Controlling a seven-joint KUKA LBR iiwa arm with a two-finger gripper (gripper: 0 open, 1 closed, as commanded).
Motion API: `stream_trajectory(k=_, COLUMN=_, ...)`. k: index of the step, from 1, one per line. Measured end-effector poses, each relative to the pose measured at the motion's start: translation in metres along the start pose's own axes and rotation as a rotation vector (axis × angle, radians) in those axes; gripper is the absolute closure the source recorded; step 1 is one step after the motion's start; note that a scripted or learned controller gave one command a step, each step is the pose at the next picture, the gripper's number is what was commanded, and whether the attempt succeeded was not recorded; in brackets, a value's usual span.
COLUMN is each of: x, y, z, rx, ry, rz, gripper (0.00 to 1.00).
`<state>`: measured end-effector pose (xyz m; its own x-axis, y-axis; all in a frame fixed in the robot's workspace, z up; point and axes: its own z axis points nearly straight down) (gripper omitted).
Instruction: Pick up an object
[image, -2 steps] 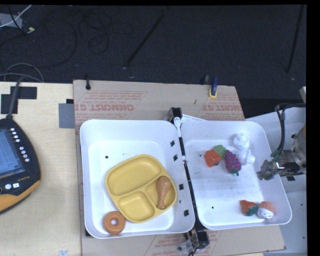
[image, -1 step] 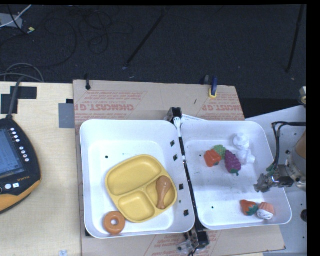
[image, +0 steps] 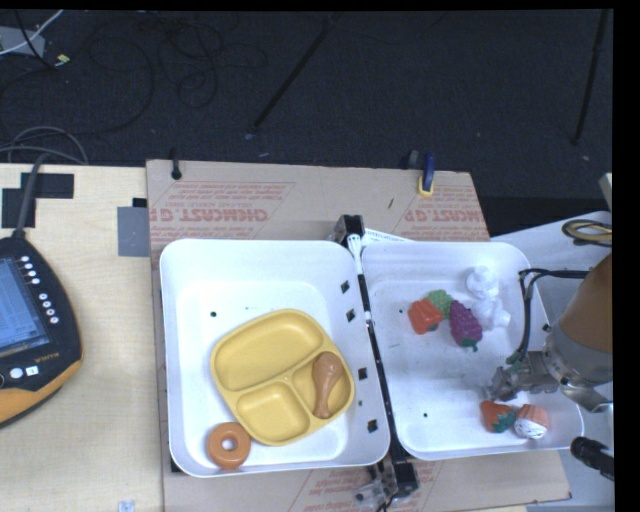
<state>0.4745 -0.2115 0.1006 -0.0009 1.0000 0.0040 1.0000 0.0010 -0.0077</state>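
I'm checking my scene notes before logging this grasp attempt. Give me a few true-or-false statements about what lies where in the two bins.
1. The drumstick lies in the yellow tray. True.
2. The donut sits inside the tray. False: it lies on the left bin's floor, beside the tray's near corner.
3. The purple grapes are in the right bin. True.
4. The gripper hangs over the left bin. False: it is over the right bin, near the orange and white toy.
5. The white toy lies in the right bin's far part. True.
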Motion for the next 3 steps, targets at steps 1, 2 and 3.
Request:
stream_trajectory(k=1, x=0.005, y=0.002, z=-0.195, rx=-0.023, ry=-0.010, rz=-0.001, gripper=1.00)
stream_trajectory(k=2, x=0.069, y=0.040, z=-0.326, rx=-0.022, ry=-0.006, rz=-0.009, gripper=1.00)
stream_trajectory(k=3, x=0.171, y=0.075, z=-0.444, rx=-0.020, ry=-0.003, rz=-0.011, gripper=1.00)
